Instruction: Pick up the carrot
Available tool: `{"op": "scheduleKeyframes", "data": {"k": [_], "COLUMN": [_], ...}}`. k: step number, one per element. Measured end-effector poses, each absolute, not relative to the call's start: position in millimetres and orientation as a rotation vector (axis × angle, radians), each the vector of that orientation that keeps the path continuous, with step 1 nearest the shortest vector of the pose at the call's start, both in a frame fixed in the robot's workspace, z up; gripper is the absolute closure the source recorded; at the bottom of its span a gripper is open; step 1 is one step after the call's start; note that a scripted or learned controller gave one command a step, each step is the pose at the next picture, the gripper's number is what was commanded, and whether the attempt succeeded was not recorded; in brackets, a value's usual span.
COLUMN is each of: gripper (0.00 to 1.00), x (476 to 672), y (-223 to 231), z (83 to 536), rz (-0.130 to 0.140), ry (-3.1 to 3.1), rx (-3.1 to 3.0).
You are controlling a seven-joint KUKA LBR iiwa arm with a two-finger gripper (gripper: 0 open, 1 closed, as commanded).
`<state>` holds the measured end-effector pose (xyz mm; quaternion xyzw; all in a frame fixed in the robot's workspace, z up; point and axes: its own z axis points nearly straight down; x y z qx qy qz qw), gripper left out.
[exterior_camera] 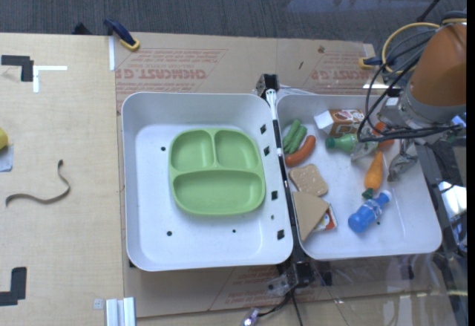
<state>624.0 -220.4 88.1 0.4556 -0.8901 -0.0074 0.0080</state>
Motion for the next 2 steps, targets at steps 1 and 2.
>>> {"op": "scheduleKeyframes", "data": {"k": [1, 2], "gripper": [0.0, 1.0], "x": [596.3, 598.5], "y": [-218.5, -217.9], "z": [93.3, 103.8], "rz": [-0.004, -0.002], "ry": [-2.685, -2.695], "rx": [1.647, 1.644]}}
